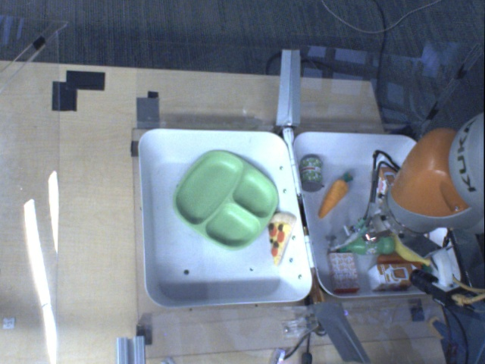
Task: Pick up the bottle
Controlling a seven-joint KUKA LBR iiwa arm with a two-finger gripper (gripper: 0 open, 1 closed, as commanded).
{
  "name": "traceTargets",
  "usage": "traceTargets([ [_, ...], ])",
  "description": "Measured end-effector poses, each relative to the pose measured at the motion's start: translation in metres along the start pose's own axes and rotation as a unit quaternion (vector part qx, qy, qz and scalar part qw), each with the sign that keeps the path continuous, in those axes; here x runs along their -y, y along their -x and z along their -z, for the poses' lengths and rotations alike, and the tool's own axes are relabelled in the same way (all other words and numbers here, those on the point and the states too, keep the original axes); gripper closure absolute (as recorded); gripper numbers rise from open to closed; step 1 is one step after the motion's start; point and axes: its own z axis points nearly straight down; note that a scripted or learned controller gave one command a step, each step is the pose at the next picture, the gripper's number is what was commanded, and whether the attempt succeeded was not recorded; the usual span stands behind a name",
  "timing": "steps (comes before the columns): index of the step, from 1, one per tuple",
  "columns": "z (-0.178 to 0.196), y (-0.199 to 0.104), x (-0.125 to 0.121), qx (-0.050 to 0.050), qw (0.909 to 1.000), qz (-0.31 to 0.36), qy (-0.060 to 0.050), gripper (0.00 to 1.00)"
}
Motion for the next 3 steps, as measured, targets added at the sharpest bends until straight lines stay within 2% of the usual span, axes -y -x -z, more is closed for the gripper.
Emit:
traceTargets([
  [1, 0.012, -0.002, -0.004, 0.0, 1.0, 0.002, 0.005, 1.0],
  [2, 0.012, -0.002, -0.004, 0.0, 1.0, 0.002, 0.004, 0.0],
  [3, 0.065, 0.028, 0.019, -0.001, 0.9999, 0.014, -0.005, 0.0],
])
